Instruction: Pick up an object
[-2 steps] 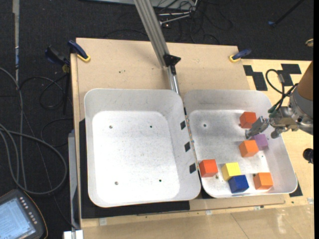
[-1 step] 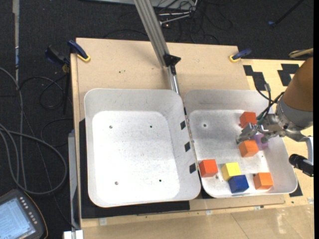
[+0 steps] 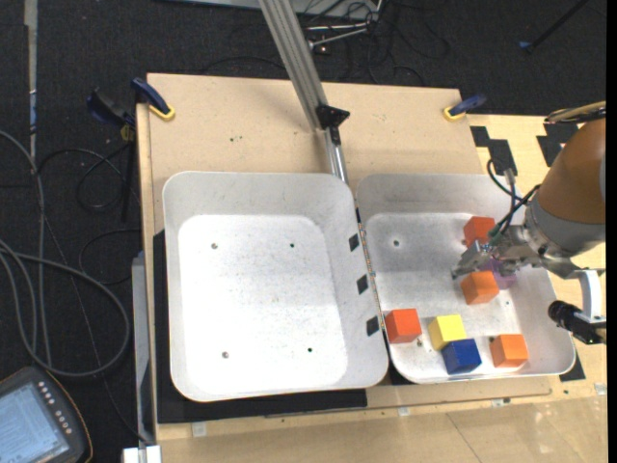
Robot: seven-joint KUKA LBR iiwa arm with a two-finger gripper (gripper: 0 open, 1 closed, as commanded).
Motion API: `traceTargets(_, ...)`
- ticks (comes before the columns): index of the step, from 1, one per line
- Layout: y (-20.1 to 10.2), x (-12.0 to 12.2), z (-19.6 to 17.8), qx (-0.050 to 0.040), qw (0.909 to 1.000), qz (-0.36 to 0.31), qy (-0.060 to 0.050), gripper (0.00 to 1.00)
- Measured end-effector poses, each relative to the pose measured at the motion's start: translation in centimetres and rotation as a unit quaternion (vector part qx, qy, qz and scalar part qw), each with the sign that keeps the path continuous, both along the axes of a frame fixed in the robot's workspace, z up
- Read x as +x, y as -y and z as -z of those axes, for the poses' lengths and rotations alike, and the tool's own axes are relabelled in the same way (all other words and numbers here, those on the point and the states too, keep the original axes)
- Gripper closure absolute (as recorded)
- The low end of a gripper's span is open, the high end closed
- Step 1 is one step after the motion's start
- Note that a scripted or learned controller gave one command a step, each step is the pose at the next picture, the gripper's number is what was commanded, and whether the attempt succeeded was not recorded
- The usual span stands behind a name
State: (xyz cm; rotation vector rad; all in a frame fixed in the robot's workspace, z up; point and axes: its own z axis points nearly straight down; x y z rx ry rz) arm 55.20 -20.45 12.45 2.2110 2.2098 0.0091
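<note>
Several blocks are sitting in the right bin; the gripper is hovering low over an orange block, finger spacing unclear to me, needing descent and closing.

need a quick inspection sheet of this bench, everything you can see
surface: bench bearing a left bin and a right bin, side by side
job's things: all in the right bin; four orange blocks, a yellow block, a blue block
clutter: nothing seen
grippers: gripper low over the right bin between two orange blocks; grasp cannot be judged
cables: black cables on the floor beside the bench
surroundings: metal pole slanting over the bench, clamps at the far corners, screen at the near left
</note>
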Motion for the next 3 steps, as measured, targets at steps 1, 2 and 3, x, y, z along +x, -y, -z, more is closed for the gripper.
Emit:
traceTargets(1,0.0,0.1,-0.9,-0.0009,1.0000,0.000,0.001,1.00)
traceTargets(2,0.7,1.1,-6.1,0.0019,1.0000,-0.001,-0.004,1.00)
traceTargets(3,0.7,1.2,-8.2,0.0026,1.0000,-0.002,-0.006,1.00)
